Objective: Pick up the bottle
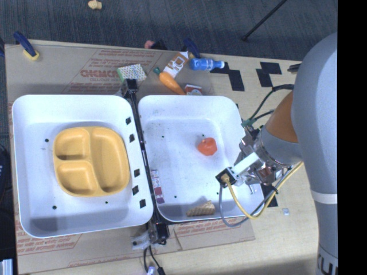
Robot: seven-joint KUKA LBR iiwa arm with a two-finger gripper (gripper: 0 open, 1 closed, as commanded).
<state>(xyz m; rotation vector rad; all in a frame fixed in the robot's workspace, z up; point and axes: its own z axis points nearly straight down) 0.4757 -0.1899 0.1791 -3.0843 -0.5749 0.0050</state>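
Note:
A small blue bottle lies on its side on the cardboard behind the right bin, outside both bins. Next to it lies a white and orange bottle-like item. My gripper hangs over the right bin's right rim, far from both, with a white block and a yellow cable on its body. Nothing shows held under it. The grey arm with its orange band fills the right side of the view.
In the right bin lie a red-orange toy fruit and a tan cone-like piece by the front wall. The left bin holds a yellow divided plate. An orange carrot and a patterned sponge lie behind the bins.

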